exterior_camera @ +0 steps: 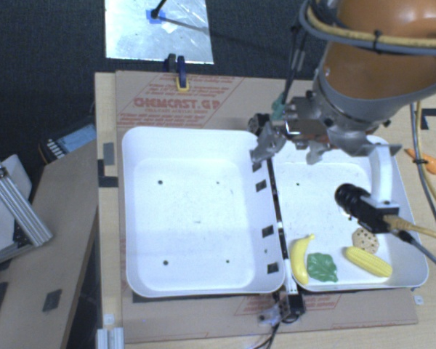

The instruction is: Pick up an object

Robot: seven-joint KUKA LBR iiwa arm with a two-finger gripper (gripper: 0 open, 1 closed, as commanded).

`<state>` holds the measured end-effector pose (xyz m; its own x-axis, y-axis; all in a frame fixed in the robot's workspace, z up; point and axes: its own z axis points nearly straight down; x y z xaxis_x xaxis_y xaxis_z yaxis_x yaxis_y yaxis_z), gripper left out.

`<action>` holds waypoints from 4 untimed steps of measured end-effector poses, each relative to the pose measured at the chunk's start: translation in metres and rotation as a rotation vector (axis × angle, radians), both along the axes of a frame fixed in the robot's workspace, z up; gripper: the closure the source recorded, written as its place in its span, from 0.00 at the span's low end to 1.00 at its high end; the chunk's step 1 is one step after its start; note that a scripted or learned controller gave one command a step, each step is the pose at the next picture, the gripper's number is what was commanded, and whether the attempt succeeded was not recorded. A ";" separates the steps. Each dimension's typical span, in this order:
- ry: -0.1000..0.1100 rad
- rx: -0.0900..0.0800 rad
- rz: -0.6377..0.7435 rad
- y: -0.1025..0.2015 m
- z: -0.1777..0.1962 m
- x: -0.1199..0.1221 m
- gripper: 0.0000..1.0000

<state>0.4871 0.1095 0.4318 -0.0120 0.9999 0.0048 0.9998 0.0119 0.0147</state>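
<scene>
We can't tell the gripper (287,142) state from here, it hangs over the right bin (407,217) far edge while the banana (300,259), green piece (322,267) and corn (368,262) sit near-side, so we descend centred on one.

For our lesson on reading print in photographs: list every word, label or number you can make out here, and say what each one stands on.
"CHEMCAST" in red, followed by characters too blurred to read: on the cardboard sheet behind the two white bins.
More red print on the cardboard's near edge: too small and partly covered to read.
No other legible text.
</scene>
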 end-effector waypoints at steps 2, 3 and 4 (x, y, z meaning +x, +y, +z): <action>0.015 -0.004 -0.006 0.084 -0.062 -0.001 0.00; 0.004 0.002 -0.003 0.126 0.028 0.000 0.00; 0.011 -0.002 -0.002 0.124 0.034 0.000 1.00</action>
